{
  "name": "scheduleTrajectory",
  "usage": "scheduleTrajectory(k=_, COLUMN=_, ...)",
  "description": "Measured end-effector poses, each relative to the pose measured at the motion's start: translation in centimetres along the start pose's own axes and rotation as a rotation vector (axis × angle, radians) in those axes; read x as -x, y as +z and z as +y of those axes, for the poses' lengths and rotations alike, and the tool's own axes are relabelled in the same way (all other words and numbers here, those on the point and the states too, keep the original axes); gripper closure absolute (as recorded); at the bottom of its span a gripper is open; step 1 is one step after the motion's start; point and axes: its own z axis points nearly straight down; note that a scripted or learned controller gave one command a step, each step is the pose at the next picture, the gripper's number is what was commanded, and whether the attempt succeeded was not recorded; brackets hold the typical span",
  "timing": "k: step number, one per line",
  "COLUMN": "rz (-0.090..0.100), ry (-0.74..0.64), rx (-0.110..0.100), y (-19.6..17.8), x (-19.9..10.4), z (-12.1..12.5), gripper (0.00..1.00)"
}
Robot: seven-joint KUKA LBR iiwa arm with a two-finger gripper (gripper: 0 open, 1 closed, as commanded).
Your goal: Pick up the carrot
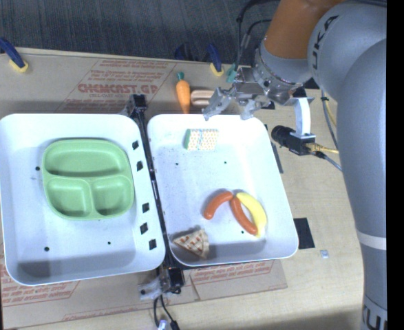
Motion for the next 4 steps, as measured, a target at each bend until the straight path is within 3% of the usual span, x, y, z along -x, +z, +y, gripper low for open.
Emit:
scheduleTrajectory(k=1, rz=0.002, ry=0.254, rx=-0.003, y=11.5, x=0.4, z=0.8, gripper=0.00)
scheduleTrajectory(k=2, rz=0.002, ry=0.360, rx=-0.004, y=17.9, x=2.6, z=1.1, gripper=0.00)
scheduleTrajectory(k=3, rz=0.002, ry=0.655, rx=0.000, y=16.8, x=1.7, z=1.1, gripper=0.00)
scheduleTrajectory(k=4, rz=0.003, ry=0.649, rx=-0.005, y=15.8, x=1.6, z=1.1, gripper=1.00)
